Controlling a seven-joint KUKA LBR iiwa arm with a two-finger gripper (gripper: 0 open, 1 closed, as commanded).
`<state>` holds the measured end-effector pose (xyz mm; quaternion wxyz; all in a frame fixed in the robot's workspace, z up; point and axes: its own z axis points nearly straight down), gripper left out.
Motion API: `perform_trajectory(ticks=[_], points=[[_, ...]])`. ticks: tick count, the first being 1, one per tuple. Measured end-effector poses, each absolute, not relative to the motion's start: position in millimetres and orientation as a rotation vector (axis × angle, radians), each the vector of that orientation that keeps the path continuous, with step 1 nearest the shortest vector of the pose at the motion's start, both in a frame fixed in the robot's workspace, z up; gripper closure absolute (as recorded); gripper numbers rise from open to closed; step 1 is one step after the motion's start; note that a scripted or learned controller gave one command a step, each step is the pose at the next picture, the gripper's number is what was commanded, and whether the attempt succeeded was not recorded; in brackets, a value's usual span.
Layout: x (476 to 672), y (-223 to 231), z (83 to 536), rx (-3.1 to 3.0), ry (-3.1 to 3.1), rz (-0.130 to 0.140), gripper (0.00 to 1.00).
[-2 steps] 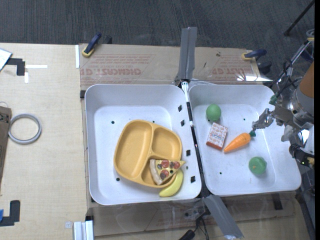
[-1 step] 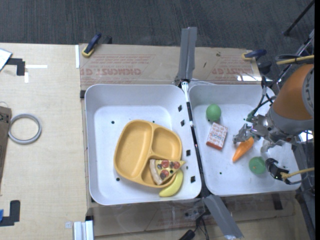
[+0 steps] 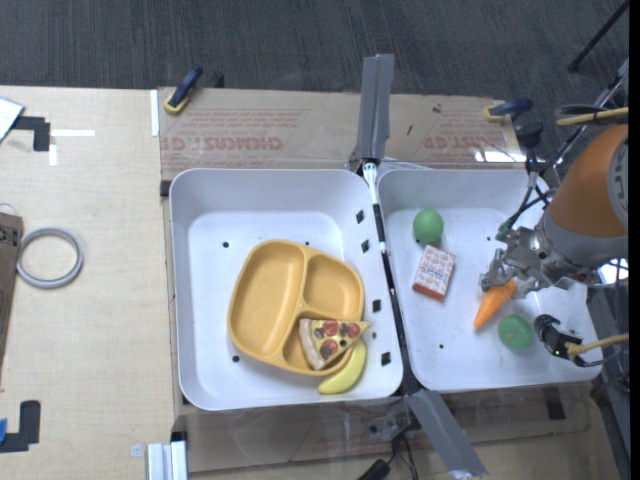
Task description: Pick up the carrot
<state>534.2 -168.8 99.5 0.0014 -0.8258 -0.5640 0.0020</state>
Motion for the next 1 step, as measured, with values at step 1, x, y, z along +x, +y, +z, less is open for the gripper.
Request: perform_trajectory(ticks=[1], points=[[557.1, -176.2, 213.9, -2.441, -1.978, 0.003, 1.0]])
